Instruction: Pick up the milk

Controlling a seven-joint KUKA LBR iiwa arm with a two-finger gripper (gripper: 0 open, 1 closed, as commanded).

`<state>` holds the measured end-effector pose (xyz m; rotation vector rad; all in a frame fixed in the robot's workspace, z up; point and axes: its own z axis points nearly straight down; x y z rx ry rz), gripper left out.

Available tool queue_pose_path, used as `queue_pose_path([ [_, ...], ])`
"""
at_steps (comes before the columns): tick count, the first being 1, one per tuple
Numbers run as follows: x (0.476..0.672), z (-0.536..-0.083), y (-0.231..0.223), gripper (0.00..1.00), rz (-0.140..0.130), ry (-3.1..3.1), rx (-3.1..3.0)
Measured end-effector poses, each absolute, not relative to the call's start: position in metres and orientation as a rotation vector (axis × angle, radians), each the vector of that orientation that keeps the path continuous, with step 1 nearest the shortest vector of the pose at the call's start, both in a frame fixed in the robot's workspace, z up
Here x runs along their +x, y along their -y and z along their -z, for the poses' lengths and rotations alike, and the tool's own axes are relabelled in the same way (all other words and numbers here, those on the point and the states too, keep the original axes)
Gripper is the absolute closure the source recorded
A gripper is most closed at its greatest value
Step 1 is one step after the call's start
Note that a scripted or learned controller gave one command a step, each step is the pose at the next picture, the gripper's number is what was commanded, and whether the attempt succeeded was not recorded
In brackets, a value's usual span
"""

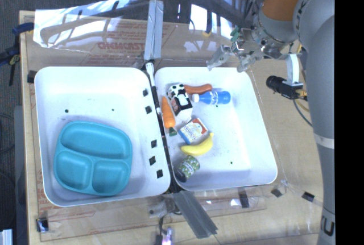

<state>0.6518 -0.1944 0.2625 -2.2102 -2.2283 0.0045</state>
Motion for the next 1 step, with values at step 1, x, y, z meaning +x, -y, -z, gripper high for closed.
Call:
queue_pose_path([
  [1,0.6598,-0.1209,0.1627,0.0,0.009,2.235,-2.217],
])
